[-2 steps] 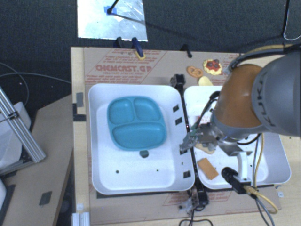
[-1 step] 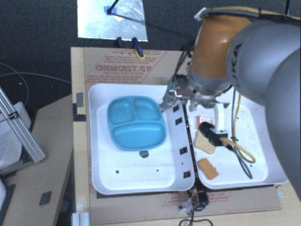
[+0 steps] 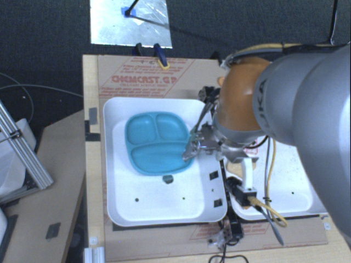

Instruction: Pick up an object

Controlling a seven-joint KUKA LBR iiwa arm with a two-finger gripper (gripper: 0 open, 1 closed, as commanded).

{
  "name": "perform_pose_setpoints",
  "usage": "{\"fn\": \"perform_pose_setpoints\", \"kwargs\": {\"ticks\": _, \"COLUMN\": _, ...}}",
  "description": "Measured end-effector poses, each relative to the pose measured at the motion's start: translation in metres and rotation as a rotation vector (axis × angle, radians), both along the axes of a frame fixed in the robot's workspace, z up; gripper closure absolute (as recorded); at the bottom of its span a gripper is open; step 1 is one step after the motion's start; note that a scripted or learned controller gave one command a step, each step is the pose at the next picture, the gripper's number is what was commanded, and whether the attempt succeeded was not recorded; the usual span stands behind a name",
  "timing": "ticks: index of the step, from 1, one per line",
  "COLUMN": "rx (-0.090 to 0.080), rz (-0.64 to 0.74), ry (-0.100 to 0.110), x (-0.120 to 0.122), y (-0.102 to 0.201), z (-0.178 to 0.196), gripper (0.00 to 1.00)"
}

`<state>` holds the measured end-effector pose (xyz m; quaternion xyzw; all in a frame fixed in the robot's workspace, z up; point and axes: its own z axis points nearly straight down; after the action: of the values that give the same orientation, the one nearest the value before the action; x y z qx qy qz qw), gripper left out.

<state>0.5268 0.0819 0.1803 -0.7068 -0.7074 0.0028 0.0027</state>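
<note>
Blue is the colour to watch here: a blue divided plate (image 3: 155, 142) lies in the left white bin (image 3: 126, 207), with three compartments moulded into it. The claw (image 3: 193, 147) comes in from the right on the big grey arm (image 3: 307, 108), orange band (image 3: 241, 100) just above the wrist, and it sits right at the plate's right edge, over the rim nearest the gap between the bins. Whether it touches that rim or hangs just above it, I cannot tell, and whether the claw is spread or pinched I cannot tell either, since the metal parts blur together there.

Down and to the left of the claw, just off the plate's near edge, a small dark grey object (image 3: 168, 178) lies on the bin floor, apart from the plate or barely touching it.

To the right of the claw, the second white bin (image 3: 296, 201) is mostly covered by the arm, with cables (image 3: 269, 207) trailing across it.
</note>
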Motion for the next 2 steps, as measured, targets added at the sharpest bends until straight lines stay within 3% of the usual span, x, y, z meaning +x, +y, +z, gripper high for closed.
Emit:
{"fn": "perform_pose_setpoints", "kwargs": {"ticks": 1, "rx": 0.009, "rz": 0.018, "ry": -0.01, "x": 0.018, "y": 0.164, "z": -0.016, "gripper": 0.0}}
{"fn": "perform_pose_setpoints", "kwargs": {"ticks": 2, "rx": 0.001, "rz": 0.002, "ry": -0.008, "x": 0.02, "y": 0.153, "z": -0.016, "gripper": 0.0}}
